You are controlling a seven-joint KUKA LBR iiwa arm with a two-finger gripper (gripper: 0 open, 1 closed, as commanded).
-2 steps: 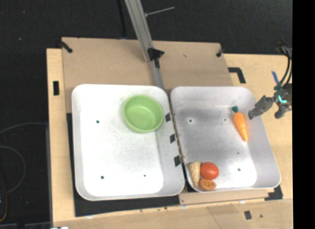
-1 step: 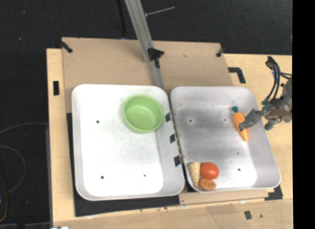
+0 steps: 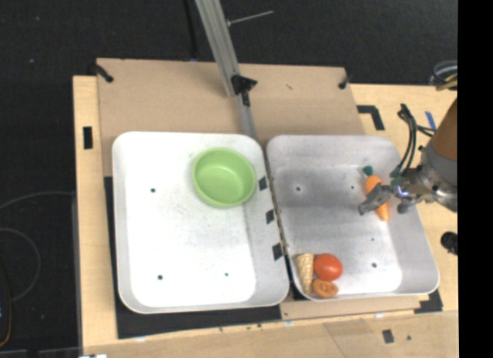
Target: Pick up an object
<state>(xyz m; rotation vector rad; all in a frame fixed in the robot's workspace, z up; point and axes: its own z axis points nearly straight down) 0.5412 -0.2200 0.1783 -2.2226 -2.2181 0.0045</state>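
An orange toy carrot [image 3: 373,185] with a small green top lies near the right side of the right bin [image 3: 331,164]. My gripper [image 3: 383,201] reaches in from the right and sits right over the carrot, covering its lower part, with orange showing on both sides of it. A red tomato [image 3: 328,265], a pale cone-shaped piece [image 3: 306,267] and a small orange piece [image 3: 324,289] lie together at the right bin's front edge. A green bowl [image 3: 224,178] stands upright in the left bin [image 3: 154,225], at its back right.
A slanted metal post [image 3: 219,37] rises behind the bins, ending near the gap between them. Black clips [image 3: 271,214] line the seam between the two bins. The arm's wrist and cables [image 3: 431,164] hang over the right bin's right rim.
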